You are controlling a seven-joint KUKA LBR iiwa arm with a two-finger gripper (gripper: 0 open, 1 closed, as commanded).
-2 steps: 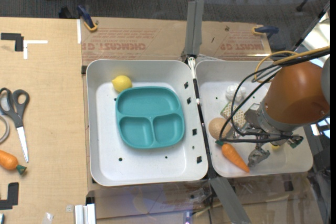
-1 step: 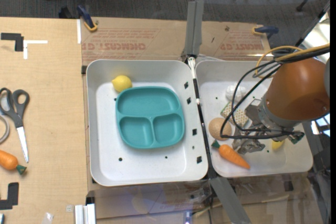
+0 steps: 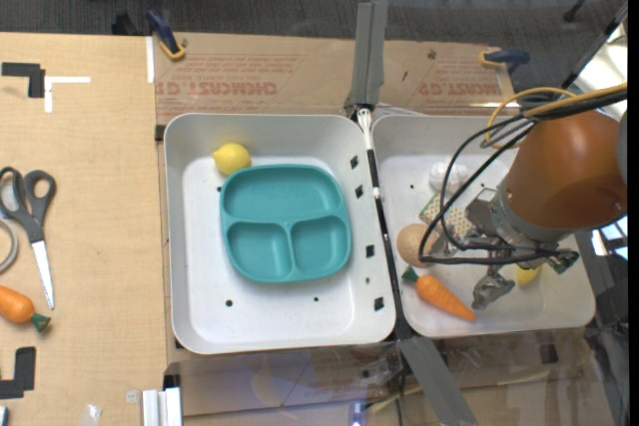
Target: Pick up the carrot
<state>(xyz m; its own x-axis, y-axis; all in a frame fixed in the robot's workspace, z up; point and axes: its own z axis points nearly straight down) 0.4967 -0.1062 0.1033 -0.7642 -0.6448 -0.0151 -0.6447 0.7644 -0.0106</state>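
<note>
Arm: orange band [image 3: 567, 173] and grey wrist hang over the right bin, closest to the lens, with black cables looping off them toward the bin's middle.
Pincer: the gripper [image 3: 491, 291] points down at the near part of the right bin; whether its fingers are spread or pressed together cannot be told from this slant, and nothing is seen between them.
Carrot: the carrot [image 3: 442, 297] lies flat on the floor of the right bin, just beside the gripper on its left, green stub toward the divider, orange tip pointing to the near right.
Egg-shaped thing: a tan rounded object [image 3: 411, 242] sits just above the carrot, next to the divider.
Patterned item: a speckled, mesh-like piece [image 3: 451, 217] lies under the cables, partly hidden by the wrist.
Yellow bit: a small yellow object [image 3: 527, 274] peeks out just right of the gripper.
Right bin: white rim [image 3: 499, 328] along its near edge.
Left bin: white wall [image 3: 172, 224]; it holds a teal divided plate [image 3: 287, 222] with three compartments, and a lemon [image 3: 232, 158] touching the plate's far left corner.
Bench at left: scissors [image 3: 30, 219] with grey handles lie on the wood, and a second carrot [image 3: 17, 305] rests near the left edge, well apart from both bins.
</note>
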